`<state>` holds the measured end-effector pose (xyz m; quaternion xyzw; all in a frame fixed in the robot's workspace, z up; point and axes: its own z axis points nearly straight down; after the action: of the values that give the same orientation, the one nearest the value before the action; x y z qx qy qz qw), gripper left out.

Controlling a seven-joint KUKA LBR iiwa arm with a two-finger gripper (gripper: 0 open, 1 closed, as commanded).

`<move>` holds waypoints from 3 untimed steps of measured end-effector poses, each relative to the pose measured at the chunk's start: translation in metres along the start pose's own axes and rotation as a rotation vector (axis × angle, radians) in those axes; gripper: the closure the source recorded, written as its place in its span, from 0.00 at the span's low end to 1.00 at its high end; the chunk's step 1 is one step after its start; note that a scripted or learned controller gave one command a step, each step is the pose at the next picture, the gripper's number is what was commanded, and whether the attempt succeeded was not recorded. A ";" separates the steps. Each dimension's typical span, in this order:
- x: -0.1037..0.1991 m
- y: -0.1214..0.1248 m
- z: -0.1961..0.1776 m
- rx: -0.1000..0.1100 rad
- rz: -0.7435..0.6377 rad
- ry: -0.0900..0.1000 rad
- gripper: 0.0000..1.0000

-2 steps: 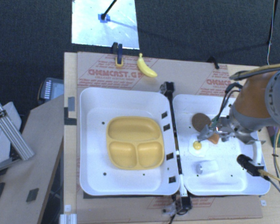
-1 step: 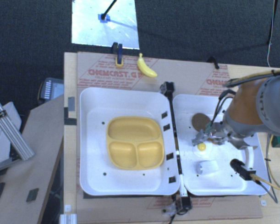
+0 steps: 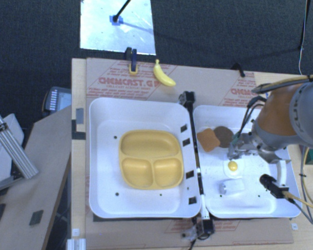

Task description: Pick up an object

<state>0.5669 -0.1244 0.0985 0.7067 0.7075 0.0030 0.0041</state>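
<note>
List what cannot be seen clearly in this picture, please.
- Pincer: its fingers are too small and blurred in the camera view to read.
- Brown pieces: too blurred to identify.
- Clear object in the right bin: faint against the white floor.
- Arm: cut off by the right edge.

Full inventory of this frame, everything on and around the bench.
Bins: 2, white, side by side on the bench.
Divided tray: 1, yellow, three compartments, middle of the left bin.
Toast slice: 1, brown, upper left of the right bin.
Round patty: 1, dark brown, right beside the toast.
Fried egg: 1, white with yellow yolk, middle of the right bin.
Clear item: 1, translucent, below the egg; cannot tell what it is.
Banana: 1, yellow, on the board behind the bins.
Clamp: 1, yellow and black, left of the banana.
Arm: 1, grey and orange, over the right bin.
Tool: 1, just above the egg.
</note>
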 end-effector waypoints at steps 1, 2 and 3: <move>0.005 -0.007 -0.054 0.005 -0.003 0.001 1.00; -0.004 -0.008 -0.103 0.004 0.000 0.000 1.00; -0.004 -0.006 -0.149 0.004 -0.003 0.000 1.00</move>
<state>0.5597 -0.1285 0.2471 0.7056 0.7086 0.0017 0.0027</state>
